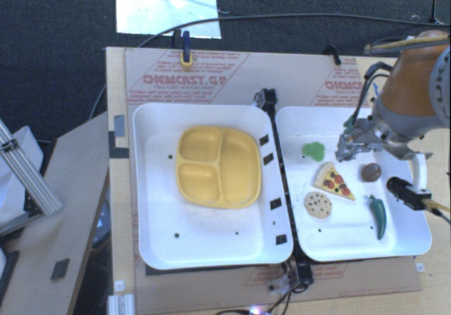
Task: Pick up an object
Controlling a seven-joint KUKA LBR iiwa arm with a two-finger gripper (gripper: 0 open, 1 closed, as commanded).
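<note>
Five toy foods are lying spread apart in your right bin [412, 246], giving room to reach: the gripper [350, 148] is hanging beside the pizza slice [334, 182] and green piece [313, 151]; its grip I cannot tell.

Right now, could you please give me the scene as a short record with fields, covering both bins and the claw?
left bin: holds a yellow divided plate
right bin: holds a green piece, pizza slice, cookie, brown round piece, green pepper
arm: enters from the right, over the right bin
claw: above the right bin's upper part, between the green piece and the brown round piece
item in claw: none visible
finger state: cannot tell
</note>
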